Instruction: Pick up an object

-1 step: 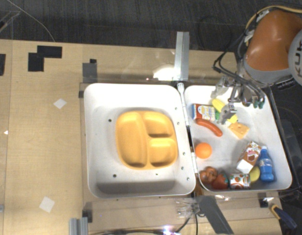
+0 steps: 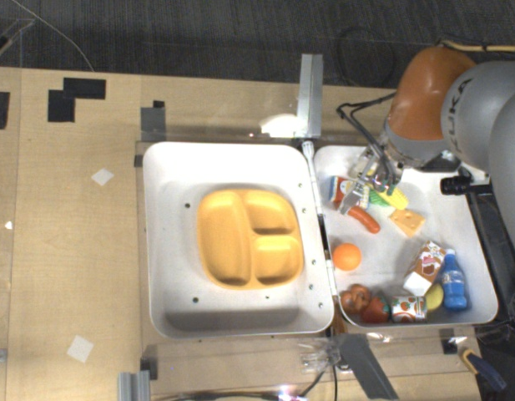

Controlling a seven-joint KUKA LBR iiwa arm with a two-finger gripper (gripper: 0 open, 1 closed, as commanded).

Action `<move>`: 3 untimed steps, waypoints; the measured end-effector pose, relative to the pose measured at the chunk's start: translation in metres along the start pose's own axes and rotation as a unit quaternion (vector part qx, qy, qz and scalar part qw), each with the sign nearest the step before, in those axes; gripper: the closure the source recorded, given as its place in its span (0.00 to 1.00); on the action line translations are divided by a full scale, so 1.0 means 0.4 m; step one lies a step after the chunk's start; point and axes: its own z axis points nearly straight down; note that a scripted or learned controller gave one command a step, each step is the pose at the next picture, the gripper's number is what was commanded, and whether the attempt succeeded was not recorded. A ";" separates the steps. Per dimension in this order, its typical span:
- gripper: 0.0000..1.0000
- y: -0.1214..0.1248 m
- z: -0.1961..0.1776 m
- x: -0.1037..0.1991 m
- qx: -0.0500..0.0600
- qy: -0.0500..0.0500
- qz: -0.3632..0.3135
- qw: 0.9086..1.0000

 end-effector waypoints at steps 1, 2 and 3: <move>0.00 0.003 0.029 0.018 0.000 0.001 0.122 0.993; 1.00 0.009 -0.007 0.011 -0.002 -0.004 0.118 0.993; 1.00 0.176 -0.225 0.122 -0.002 0.000 -0.231 0.973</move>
